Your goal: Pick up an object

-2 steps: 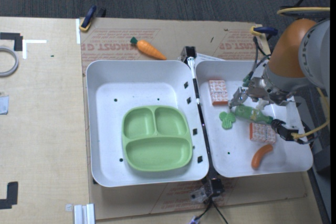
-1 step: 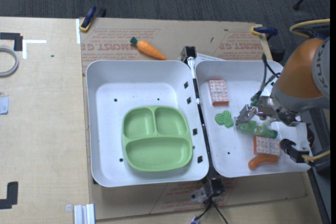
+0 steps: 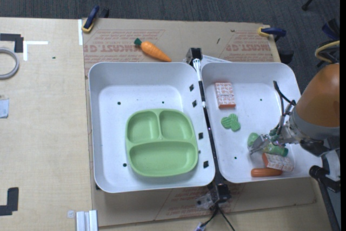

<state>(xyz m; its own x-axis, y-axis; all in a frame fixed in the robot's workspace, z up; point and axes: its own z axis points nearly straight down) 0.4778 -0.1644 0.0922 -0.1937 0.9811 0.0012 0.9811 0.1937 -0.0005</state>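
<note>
We see the gripper [image 3: 263, 143] low in the right bin [image 3: 254, 76], at about four o'clock of it, touching a green object [image 3: 253, 140]; we cannot tell how the tool stands. Just beside it, toward five o'clock, lie a small carton [image 3: 279, 162] and an orange sausage-shaped piece [image 3: 265, 172]. A red-and-white block [image 3: 225, 94] sits toward twelve o'clock, a green leafy piece [image 3: 231, 123] at centre. The left bin [image 3: 105, 116] holds a green divided plate [image 3: 161, 142]. A toy carrot [image 3: 153, 50] lies on the cardboard [image 3: 119, 40] beyond it.

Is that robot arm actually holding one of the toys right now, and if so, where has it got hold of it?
It cannot be told. The gripper is low in the right bin, right against a green toy, but the view is too small to show a hold.
</note>
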